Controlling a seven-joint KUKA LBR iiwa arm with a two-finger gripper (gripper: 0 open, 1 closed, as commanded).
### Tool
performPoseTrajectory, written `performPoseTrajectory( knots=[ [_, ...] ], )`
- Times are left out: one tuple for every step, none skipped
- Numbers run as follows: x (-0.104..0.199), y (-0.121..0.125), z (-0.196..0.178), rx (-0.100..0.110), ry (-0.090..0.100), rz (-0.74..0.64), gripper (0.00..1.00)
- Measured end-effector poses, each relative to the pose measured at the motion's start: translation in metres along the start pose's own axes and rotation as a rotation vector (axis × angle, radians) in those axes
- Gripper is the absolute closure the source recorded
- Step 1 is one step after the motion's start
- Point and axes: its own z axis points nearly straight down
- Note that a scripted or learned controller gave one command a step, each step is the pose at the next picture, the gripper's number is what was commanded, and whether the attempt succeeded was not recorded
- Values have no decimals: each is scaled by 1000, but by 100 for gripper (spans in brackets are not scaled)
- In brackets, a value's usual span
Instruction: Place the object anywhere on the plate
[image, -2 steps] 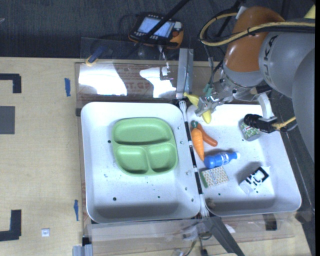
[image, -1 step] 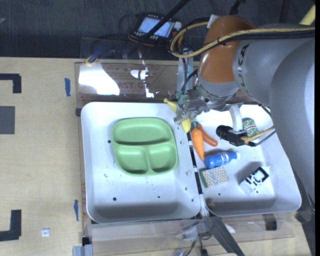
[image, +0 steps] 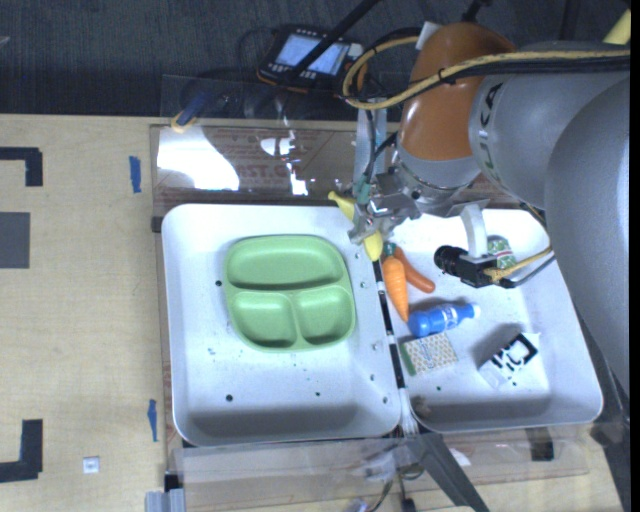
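The tool (image: 372, 215) hung over the seam between the two white bins, seemingly clamped on a small yellow banana-like piece (image: 371, 244), though that was hard to confirm; the green three-compartment plastic plate (image: 290, 290), the single one there, lay just left and below, with one orange carrot (image: 398, 285) and one blue bottle (image: 440, 319) to the right

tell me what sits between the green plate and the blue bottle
In the camera view, the raised rims where the two bins meet run between the green plate and the blue bottle, with an orange carrot just beyond them.
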Motion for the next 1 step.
performPoseTrajectory(
  knots=[
    [-13, -51, -73, -1, -1, -84, 100]
  ],
)
